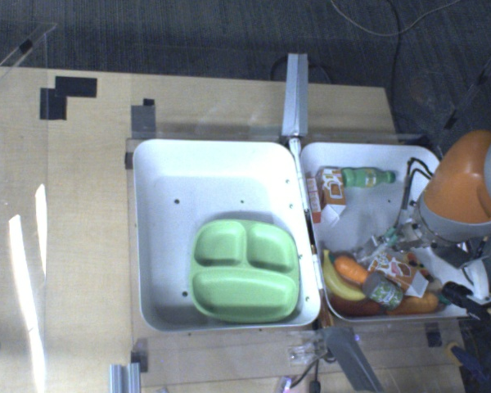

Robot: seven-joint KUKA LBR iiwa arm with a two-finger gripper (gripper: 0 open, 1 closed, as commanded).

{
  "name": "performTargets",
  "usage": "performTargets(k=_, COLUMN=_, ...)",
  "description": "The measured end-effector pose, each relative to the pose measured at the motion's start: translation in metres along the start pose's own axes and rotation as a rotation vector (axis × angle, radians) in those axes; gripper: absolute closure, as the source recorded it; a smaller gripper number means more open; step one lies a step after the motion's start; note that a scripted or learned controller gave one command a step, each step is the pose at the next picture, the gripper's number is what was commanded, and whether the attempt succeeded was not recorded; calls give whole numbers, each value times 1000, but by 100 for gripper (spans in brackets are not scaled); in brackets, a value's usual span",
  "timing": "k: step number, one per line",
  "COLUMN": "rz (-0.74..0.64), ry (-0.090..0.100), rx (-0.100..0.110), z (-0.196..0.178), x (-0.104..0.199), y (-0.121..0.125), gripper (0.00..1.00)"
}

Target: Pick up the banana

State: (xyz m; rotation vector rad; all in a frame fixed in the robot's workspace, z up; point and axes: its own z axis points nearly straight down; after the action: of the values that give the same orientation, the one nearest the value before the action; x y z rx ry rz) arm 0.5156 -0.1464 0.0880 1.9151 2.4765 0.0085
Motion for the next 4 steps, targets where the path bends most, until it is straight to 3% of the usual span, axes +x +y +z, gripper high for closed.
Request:
performTargets(k=1, rz=-191, ry=-3, rx=-7, z=-1, x=61, y=-7, gripper=0)
performTargets(k=2, rz=207, ry=3, rx=9, z=-127, x=80, y=47, gripper=0)
performTargets(k=3, rz=121, ry=5, rx=12, z=-95, x=158, y=13, gripper=0)
performTargets(k=4, rz=72, ry=5, rx=11, z=-101, x=101, y=-1, gripper=0)
